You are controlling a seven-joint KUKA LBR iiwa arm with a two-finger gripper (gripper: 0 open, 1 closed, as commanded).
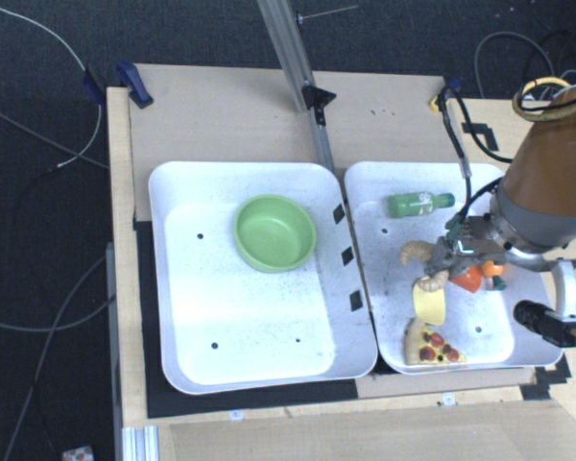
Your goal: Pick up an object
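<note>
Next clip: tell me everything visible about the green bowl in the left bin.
The green bowl is round, plain light green, with a smooth matte look like plastic. It stands upright, mouth up, with nothing visible inside. It sits on the floor of the left bin, toward the far side and right of centre, clear of the walls. Nothing else touches it; the gripper is over the right bin.

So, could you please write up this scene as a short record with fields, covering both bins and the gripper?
left bin: holds a green bowl, upright, toward the far side
right bin: holds a green bottle lying on its side, a tan item, a yellow block, a pizza slice toy, an orange item
gripper: low over the right bin, beside the tan item and above the yellow block
grip: cannot tell
arm: reaches in from the view's right
</note>
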